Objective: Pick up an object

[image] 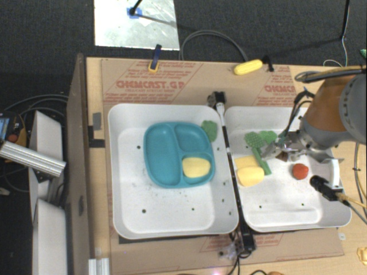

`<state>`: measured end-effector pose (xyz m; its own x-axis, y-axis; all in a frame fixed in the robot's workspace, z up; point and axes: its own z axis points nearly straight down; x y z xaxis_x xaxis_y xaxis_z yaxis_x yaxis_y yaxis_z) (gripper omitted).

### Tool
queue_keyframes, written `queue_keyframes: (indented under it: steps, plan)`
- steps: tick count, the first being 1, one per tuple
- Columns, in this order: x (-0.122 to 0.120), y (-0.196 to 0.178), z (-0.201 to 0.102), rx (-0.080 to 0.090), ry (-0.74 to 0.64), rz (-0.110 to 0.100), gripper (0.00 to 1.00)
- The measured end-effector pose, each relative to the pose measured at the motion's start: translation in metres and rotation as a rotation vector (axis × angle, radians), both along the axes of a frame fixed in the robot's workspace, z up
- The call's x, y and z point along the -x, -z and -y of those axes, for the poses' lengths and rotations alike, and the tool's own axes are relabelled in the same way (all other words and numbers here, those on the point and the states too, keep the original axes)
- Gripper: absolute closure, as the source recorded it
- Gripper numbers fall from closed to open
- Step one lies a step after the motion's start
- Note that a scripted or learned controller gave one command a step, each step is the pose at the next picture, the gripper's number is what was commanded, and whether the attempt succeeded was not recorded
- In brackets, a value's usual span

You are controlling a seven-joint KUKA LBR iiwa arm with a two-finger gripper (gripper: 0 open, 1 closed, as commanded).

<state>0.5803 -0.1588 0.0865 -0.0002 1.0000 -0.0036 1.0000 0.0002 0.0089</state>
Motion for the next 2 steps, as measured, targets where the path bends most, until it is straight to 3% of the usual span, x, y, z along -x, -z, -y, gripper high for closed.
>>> queue_keyframes:
  steps: [1,2]
  plan:
    - [-0.005,0.001,-0.049,-0.002,-0.005,-0.004,0.0]
    - [-0.076,-0.026,0.007,0.001,-0.004,0.003,0.0]
